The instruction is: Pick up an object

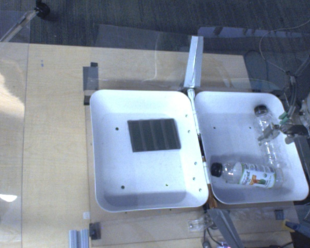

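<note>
Two white bins sit side by side on the pale wooden bench point(51, 154); the left bin point(106, 190) holds a dark ribbed rectangular mat point(154, 135). In the right bin point(222, 112), a clear labelled bottle point(245, 173) lies on its side near the front wall, black cap leftward; its label shows orange and green, the writing too small to read. A second clear bottle point(266, 133), dark-capped, lies along the right wall; the hand point(289, 130) is just beside it at the bin's right rim; how it stands I cannot tell.
</note>
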{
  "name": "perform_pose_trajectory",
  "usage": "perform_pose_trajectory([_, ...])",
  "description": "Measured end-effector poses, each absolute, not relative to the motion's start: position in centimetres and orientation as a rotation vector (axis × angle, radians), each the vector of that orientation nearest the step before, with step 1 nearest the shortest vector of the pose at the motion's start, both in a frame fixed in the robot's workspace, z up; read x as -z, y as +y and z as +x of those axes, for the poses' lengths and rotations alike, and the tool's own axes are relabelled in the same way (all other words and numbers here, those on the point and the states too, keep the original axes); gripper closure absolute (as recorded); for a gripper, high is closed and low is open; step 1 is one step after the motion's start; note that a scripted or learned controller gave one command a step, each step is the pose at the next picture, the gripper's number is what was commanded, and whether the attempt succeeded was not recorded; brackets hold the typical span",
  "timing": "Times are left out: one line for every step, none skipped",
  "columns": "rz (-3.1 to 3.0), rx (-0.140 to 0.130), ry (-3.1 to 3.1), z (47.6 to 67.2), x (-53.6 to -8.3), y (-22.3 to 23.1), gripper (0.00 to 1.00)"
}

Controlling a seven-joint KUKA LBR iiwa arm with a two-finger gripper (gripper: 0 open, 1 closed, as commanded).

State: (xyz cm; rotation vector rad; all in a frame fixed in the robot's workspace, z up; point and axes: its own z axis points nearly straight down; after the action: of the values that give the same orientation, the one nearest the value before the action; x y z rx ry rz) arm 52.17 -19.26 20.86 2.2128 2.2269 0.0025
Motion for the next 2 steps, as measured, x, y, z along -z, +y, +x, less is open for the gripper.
perform_pose_trajectory([2.089, -0.005, 2.339, 51.6, -12.0, -20.3, 0.0])
perform_pose_trajectory([1.844, -0.007, 2.531, 59.1, -8.8, -20.5, 0.0])
